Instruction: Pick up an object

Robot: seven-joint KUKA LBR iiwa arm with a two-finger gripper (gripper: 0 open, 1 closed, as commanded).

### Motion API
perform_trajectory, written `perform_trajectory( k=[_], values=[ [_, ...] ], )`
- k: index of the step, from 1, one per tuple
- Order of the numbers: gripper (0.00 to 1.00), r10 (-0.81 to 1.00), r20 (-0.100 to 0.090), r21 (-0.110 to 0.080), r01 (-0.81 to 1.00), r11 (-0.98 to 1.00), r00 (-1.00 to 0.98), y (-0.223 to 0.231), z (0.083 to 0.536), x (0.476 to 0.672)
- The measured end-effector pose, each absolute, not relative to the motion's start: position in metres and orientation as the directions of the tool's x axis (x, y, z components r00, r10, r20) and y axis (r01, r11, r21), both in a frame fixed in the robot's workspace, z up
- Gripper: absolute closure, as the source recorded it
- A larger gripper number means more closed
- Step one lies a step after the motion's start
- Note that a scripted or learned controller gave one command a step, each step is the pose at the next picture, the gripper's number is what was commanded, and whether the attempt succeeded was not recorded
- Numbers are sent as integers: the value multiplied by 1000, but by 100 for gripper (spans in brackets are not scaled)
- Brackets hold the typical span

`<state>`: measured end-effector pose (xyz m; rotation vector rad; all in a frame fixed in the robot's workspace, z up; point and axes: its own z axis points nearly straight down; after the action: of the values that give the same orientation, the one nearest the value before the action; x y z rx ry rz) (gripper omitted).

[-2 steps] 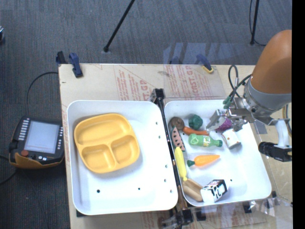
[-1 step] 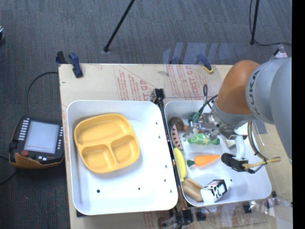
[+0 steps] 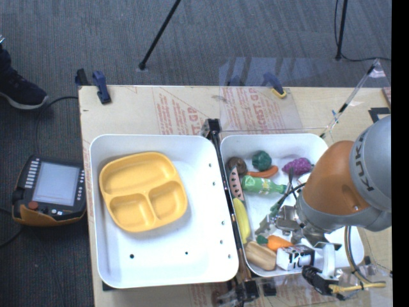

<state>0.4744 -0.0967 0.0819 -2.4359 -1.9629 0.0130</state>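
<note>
Gripper (image 3: 281,226) sits low in the right white bin (image 3: 313,141), near its front edge, over an orange carrot piece (image 3: 278,242). Can't tell its state. Yellow divided plastic tray (image 3: 142,190) in the left white bin (image 3: 192,261).

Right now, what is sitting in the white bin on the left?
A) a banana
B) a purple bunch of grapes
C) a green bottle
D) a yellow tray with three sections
D: the yellow tray, split into three sections, lies in the left bin, while the toy foods are over in the right bin.
</note>
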Motion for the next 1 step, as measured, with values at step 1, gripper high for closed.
perform_trajectory(
  k=[1],
  values=[
    [100, 974, 5, -21, 973, -228, 228, -100, 88, 474]
  ],
)
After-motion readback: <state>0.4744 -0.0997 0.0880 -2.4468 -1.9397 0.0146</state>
